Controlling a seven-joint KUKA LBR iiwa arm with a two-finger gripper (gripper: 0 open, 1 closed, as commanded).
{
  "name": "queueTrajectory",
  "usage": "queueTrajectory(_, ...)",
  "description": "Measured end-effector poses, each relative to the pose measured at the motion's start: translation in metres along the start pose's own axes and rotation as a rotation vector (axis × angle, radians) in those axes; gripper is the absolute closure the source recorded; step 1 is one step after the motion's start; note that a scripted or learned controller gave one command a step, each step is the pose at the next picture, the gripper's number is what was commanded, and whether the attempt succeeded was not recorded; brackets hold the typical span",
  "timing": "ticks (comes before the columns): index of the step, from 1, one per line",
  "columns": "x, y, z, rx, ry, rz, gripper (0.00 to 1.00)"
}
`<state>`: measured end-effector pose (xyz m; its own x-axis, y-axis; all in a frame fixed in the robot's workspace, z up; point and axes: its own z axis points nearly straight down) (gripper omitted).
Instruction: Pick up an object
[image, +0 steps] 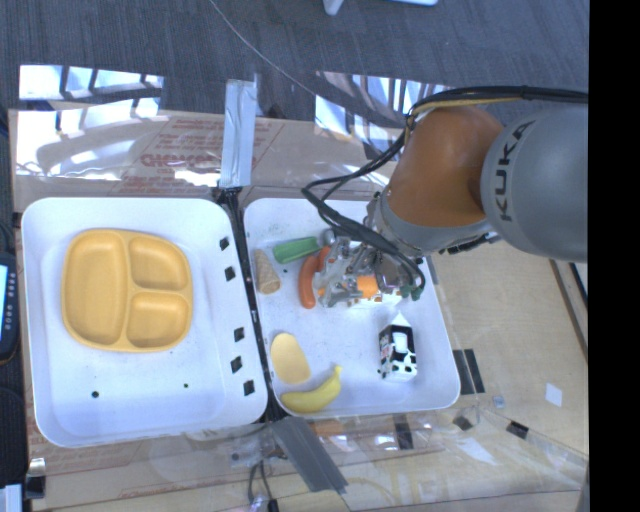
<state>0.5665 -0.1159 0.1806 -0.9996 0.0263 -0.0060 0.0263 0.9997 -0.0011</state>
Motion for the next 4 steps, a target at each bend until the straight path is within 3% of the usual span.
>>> queueTrajectory(1, 0.089, 0.064, -0.012, -0.002, 0.006, 0.009, 1.0)
queueTrajectory(2, 0.091, 0.008, 0.037, -0.003, 0.009, -0.296, 1.0)
queueTrajectory(3, 0.048, 0.013, 0.072, -0.002, 0.005, -0.118, 1.0)
queueTrajectory(4, 0.017, 0.041, -0.015, 0.0, -0.004, -0.125, 1.0)
